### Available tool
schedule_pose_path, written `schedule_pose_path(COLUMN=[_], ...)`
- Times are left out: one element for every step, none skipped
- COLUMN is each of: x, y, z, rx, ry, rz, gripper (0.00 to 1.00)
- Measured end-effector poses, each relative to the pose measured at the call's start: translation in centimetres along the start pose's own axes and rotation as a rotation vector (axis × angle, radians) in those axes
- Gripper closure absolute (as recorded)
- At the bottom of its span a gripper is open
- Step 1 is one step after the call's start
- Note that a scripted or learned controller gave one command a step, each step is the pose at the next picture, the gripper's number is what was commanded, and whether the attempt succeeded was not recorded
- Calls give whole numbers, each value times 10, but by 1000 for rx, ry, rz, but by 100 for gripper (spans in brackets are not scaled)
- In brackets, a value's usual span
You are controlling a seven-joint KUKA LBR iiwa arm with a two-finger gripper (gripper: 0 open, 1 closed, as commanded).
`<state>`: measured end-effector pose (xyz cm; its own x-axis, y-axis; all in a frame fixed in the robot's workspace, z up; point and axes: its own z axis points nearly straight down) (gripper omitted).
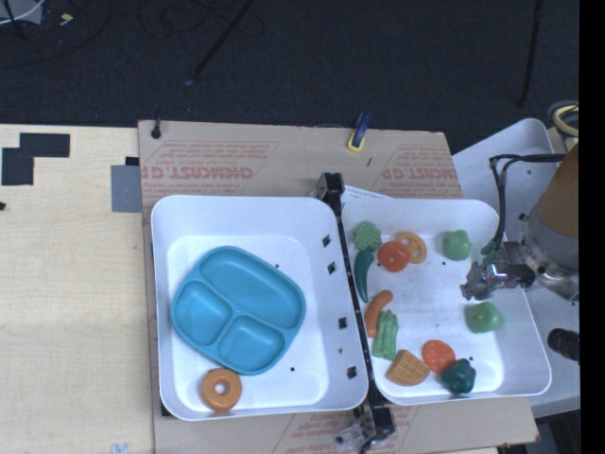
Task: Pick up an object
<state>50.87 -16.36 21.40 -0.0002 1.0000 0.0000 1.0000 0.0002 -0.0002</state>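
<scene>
My gripper (480, 285) hangs over the right side of the right bin (425, 218), coming in from the right edge. It sits just above a green round toy (484, 317) and below another green piece (457, 244). Nothing shows between its fingers. Elsewhere in this bin lie a red tomato (392, 256), a pretzel (412, 245), a broccoli (367, 235), a dark green pepper (363, 274), a sausage (377, 309), a green bundle (385, 335), a wedge of orange food (407, 368), a red-orange piece (438, 355) and a dark teal piece (459, 377).
The left bin (189, 218) holds a blue divided plate (238, 307) and an orange doughnut (221, 389) at its near left corner. A black divider clip strip (344, 272) runs between the bins. Cardboard lies under both bins.
</scene>
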Motion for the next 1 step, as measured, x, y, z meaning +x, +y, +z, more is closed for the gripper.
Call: schedule_pose_path(x=[-1], y=[0], z=[-14], rx=[1], ry=[1], rz=[0], gripper=[100])
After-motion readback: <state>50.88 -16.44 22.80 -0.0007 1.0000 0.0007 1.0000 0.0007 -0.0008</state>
